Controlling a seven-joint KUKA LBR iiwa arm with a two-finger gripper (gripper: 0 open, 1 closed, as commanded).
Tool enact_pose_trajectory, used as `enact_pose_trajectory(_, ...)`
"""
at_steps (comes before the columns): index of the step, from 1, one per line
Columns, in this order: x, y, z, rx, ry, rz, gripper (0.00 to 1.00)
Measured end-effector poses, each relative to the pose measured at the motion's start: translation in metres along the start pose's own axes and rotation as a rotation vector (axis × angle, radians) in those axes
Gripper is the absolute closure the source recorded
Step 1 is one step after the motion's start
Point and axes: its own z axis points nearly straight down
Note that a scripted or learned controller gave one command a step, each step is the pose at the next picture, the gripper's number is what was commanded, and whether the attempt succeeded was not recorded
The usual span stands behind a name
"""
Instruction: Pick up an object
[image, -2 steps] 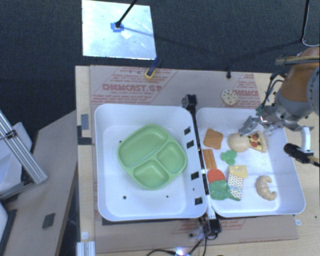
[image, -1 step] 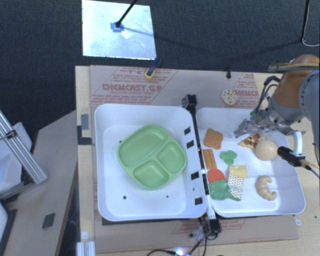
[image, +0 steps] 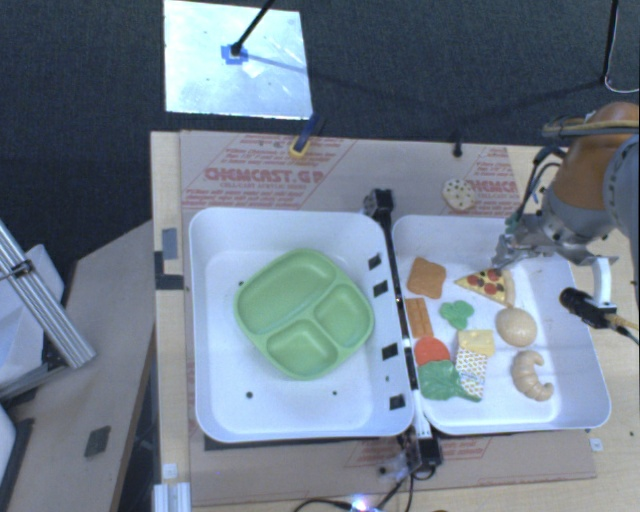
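Tool (image: 503, 252) low over pizza slice (image: 487, 285) – finger state unclear – arm reaching from right

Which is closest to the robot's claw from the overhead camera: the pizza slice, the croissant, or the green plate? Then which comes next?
From the gripper:
1. Pizza slice, just below it in the right bin.
2. Croissant, lower in the same bin.
3. Green plate, away in the left bin.
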Motion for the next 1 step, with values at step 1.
enact_pose_trajectory(1,-0.0002,0.0041,-0.0428,0.020,0.012,0.004,1.00)
